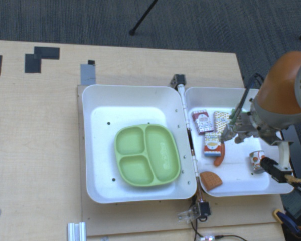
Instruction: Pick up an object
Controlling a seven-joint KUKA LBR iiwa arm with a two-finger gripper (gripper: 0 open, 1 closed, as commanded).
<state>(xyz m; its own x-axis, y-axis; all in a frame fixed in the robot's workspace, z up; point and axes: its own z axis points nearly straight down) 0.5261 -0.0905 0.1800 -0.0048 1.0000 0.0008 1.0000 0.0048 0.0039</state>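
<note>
From the camera above the table (35, 134), we see the claw (231, 131) hanging low in the right bin (241, 185), just right of a small red-and-white packet (212, 144); we cannot tell its state. That packet lies immediately toward the left bin (90, 149), its long axis running near to far, an orange sausage-like piece (218, 158) touching its near end. The green divided plate (148, 154) sits well apart.

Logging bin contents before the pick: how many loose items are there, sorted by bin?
Left bin: 1, a green divided plate
Right bin: 6 small items, as far as the arm lets me see
Total: 7
</note>
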